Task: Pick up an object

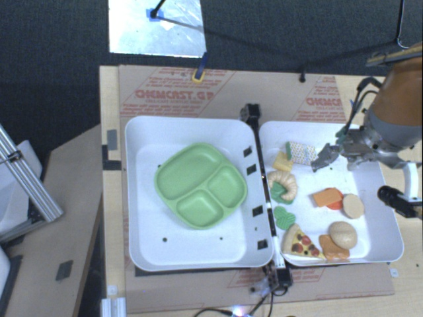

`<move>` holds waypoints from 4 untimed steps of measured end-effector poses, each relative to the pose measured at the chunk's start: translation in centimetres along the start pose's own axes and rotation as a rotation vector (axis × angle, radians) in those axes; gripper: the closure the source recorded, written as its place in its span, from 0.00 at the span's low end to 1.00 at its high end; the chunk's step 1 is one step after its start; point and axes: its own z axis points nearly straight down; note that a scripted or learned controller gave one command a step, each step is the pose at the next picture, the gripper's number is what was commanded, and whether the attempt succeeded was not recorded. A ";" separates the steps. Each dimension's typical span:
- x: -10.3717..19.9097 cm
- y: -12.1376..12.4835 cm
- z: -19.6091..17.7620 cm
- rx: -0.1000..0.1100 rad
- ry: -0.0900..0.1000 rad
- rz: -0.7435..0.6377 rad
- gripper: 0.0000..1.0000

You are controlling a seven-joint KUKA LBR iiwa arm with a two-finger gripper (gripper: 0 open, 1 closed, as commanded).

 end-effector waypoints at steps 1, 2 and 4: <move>-0.3 0.4 6.1 0.003 0.000 0.002 0.00; 0.3 0.3 11.8 -0.002 0.002 0.003 0.00; 0.5 1.1 11.2 -0.019 0.003 0.001 1.00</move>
